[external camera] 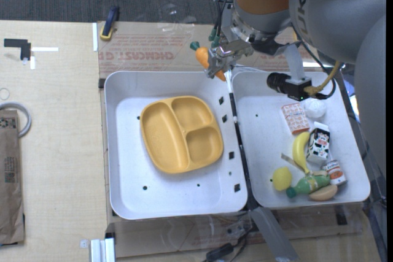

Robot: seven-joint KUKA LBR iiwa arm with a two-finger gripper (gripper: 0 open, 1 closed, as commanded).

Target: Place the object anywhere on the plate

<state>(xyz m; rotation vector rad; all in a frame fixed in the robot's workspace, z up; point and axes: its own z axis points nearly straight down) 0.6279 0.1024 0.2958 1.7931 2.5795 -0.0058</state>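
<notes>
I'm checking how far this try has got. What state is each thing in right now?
gripper: above the bins' far edge, shut on the toy carrot
toy carrot: lifted, between the fingers, not on the plate
plate: yellow, three compartments, flat in the left bin, nothing on it
banana: lying in the right bin
lemon: resting in the right bin

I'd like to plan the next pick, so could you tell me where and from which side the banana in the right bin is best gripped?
Grip the banana across its curved middle, coming straight down from above. It lies flat, and the small carton crowds its right side, so set the jaws across its narrow width.
</notes>
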